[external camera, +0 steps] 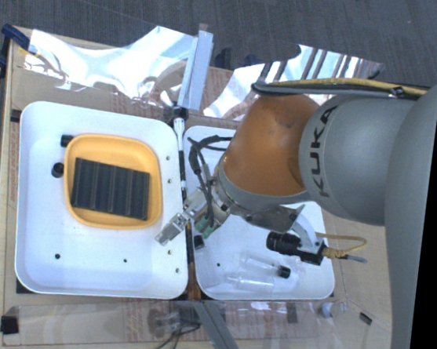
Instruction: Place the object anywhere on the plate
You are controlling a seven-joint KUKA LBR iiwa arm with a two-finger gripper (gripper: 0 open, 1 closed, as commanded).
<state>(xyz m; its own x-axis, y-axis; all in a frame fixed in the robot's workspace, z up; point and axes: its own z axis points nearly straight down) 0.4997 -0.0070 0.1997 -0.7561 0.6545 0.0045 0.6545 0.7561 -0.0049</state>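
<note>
The yellow plate (118, 153), a rounded square with a smooth, raised rim, sits in the upper middle of the left bin (88, 272), a shallow white tray with softly curved corners. On the plate's flat centre lies a dark ribbed slab (112, 188), rectangular and matte, its top scored by parallel grooves running front to back; it rests wholly inside the plate's rim. Two small black knobs (64, 141) sit just beside the plate's left edge, on the white floor of the bin. The gripper (174, 230), a cluster of bare metal and wiring under the arm's glossy orange band, hangs over the seam where the two bins meet, near the left bin's right rim and apart from the plate; nothing can be seen in its grasp, and I cannot tell whether it is released or clenched. In the right bin (319, 289), close to its front wall, lies a clear plastic piece (253, 269), glassy and hard to outline, with a small black cylinder (284, 273) just beside it. Crumpled silver foil (122, 59) lines the bench behind the bins.
</note>
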